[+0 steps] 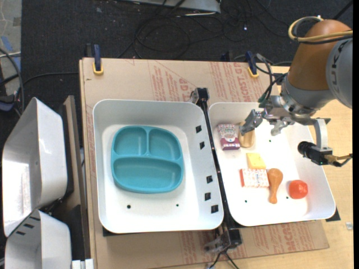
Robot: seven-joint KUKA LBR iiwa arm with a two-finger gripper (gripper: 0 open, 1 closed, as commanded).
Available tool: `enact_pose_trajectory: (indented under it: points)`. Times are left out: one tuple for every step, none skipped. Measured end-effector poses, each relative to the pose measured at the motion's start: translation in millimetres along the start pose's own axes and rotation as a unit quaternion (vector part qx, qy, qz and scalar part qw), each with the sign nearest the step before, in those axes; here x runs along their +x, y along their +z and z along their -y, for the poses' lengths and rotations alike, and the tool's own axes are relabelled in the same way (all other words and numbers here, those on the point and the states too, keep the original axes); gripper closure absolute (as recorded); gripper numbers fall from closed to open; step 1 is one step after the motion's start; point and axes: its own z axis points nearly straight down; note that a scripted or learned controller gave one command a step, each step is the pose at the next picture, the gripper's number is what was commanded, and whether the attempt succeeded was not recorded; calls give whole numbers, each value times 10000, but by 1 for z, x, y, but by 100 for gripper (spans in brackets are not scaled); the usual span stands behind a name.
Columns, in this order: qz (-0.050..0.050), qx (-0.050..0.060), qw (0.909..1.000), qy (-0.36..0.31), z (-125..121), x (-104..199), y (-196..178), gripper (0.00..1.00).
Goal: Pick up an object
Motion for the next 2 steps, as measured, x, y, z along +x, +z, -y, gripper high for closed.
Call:
enact_pose_trajectory:
  points:
    - [7,-70,10000,-11,-3,0,-8,0]
    - [3,-46,10000,-8,1,10,49,0]
